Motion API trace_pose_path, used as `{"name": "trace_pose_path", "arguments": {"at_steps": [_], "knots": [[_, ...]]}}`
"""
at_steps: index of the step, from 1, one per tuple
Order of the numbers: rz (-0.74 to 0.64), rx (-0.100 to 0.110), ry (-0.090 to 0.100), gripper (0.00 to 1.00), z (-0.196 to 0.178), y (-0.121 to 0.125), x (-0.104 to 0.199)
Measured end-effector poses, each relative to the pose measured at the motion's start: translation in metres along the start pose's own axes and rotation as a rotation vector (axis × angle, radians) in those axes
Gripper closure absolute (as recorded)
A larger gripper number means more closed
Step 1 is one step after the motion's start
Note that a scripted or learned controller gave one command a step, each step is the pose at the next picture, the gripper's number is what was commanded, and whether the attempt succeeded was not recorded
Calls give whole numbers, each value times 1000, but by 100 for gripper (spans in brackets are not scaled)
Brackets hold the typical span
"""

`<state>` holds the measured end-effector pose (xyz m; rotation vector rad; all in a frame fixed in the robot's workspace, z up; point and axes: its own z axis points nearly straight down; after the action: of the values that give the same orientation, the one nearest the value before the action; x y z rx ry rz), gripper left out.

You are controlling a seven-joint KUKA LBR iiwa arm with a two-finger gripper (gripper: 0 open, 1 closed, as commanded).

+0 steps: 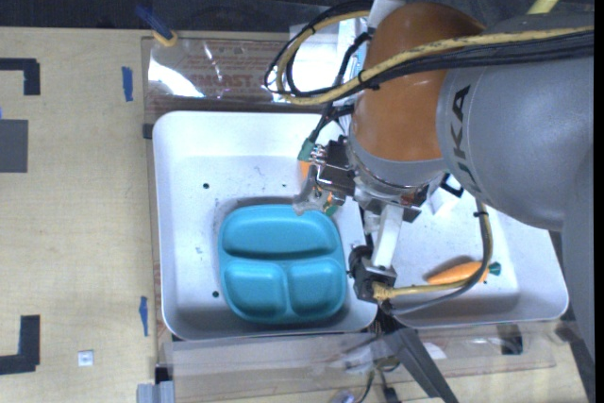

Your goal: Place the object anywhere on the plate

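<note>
Arm: grey arm with orange band [406,80] reaches in from the right and stands over the join between the two bins.
Claw: the claw [314,193] sits low under the wrist, just above the far rim of the plate; its housing hides the tip.
Claw state: cannot tell whether it is released, clenched or grasping anything.
Plate: blue compartment plate [283,267] lies in the left bin [179,142], towards the near wall, nothing visible on it.
Object: an orange carrot-shaped item [451,274] with a green end lies in the right bin [533,297], well apart from the plate; judged to be the task's thing, not placed.
Unidentified: a small orange patch [305,170] shows beside the claw, too hidden to name.
Cable: a yellow hose [429,291] loops from the wrist, passing just beside the orange item.
Desk: pale wooden desk [75,203] carries both bins.
Risk 1: a release here would likely leave the plate bare, since the orange item lies in the other bin.
Risk 2: the claw is close to the plate rim; a further descent could press or tip the plate.
Risk 3: the hose could drag the orange item as the arm swings and spoil a planned grasp.
</note>
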<state>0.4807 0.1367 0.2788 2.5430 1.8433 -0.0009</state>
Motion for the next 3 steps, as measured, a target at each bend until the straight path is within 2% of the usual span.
{"name": "trace_pose_path", "arguments": {"at_steps": [1,2,3], "knots": [[-5,3,-5,100,-7,0,2],[-222,9,-4,100,109,-8,15],[-269,0,0,100,23,8,-25]]}}
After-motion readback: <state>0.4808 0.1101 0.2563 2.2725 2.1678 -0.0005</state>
